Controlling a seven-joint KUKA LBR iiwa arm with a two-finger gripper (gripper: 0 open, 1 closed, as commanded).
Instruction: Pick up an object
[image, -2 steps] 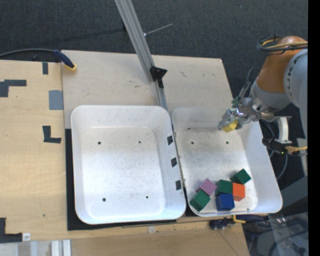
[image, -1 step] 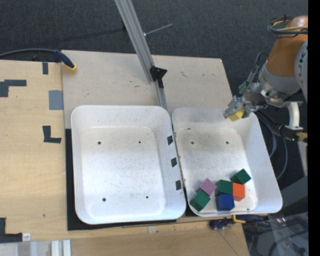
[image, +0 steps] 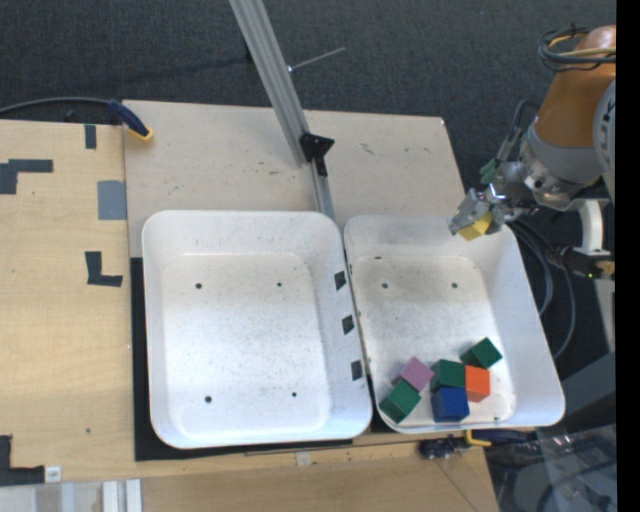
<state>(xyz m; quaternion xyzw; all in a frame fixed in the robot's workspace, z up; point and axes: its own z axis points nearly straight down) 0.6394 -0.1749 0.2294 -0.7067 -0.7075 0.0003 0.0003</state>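
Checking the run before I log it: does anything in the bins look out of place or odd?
One thing stands out: a yellow block sits between the fingers of the gripper, up over the right bin's far rim, apart from the other blocks clustered in that bin's near corner. Nothing looks spilled or damaged.

From my remote seat, both white bins (image: 245, 225) looked like matt plastic, speckled with dark scuffs. The worktop (image: 60, 330) showed pale, smooth wood grain. The slanted rail (image: 275, 75) read as brushed metal, and the floor (image: 420, 60) as rough dark carpet.
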